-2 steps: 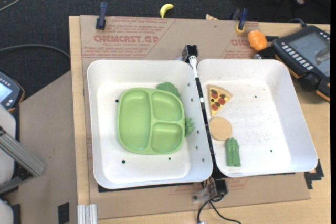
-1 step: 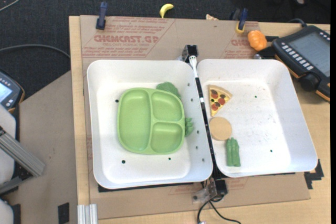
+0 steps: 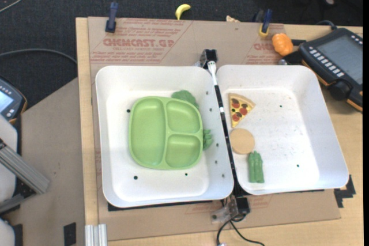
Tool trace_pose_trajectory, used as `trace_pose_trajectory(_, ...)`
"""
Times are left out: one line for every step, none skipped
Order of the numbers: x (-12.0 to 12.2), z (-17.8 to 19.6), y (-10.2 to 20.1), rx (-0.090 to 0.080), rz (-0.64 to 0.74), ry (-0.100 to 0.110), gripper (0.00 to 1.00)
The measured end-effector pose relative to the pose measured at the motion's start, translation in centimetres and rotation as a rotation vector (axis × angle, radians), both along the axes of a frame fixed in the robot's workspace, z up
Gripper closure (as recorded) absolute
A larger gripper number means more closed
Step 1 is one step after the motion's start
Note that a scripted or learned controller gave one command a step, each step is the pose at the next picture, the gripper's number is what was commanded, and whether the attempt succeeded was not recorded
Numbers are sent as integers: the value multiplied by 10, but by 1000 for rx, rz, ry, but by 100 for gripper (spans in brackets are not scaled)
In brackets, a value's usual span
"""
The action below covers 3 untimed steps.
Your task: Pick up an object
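Pizza slice [image 3: 239, 109], tan disc [image 3: 242, 140], green vegetable [image 3: 255, 167], right bin [image 3: 311, 124]

The divided plate [image 3: 166, 133] lies in the left bin [image 3: 109, 124]. To its right, in the right bin [image 3: 311, 124], lie a pizza slice [image 3: 239, 109], a round disc [image 3: 242, 140] nearer the camera, and an asparagus piece [image 3: 255, 167] nearest.

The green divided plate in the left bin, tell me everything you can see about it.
The green divided plate looks like matte light green plastic, a rounded square with three compartments: one tall on its left, two smaller on its right. It lies flat and right side up on the floor of the left bin, slightly turned. Nothing lies in its compartments. A darker green leafy toy pokes out from under its upper right edge.
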State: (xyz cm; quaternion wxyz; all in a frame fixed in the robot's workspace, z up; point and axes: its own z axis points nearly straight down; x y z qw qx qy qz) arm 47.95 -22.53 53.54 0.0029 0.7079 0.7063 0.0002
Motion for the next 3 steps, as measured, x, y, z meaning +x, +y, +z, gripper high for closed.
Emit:
trace_pose_trajectory(0, -37, 78, 5, 7, 6, 0)
trace_pose_trajectory(0, -8, -2, -2, -3, -2, 0)
trace_pose_trajectory(1, 2, 1, -3, 3, -3, 100)
